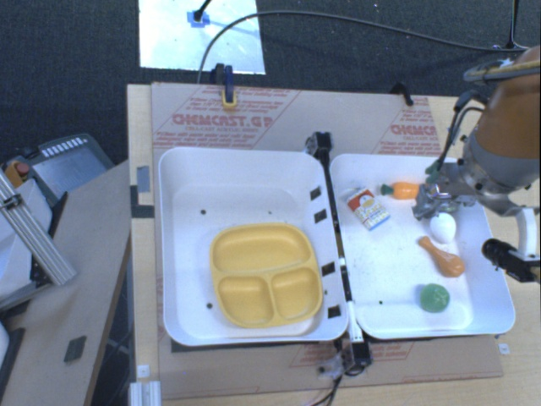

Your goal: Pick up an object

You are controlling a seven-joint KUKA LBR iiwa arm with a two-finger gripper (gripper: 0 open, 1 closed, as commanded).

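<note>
In the left bin (177, 176) lies a yellow divided tray (265, 273). In the right bin (499, 307), from the left, lie a small red-and-white carton (367, 207), an orange carrot toy (404, 190), a white egg (443, 227), an orange drumstick toy (443, 258) and a green ball (434, 298). The gripper (434, 205) hangs directly above the egg, seemingly touching its top; I cannot tell whether it is spread or pinching. The arm (507, 134) reaches in from the right, wrist pointing down and leftward.
</note>
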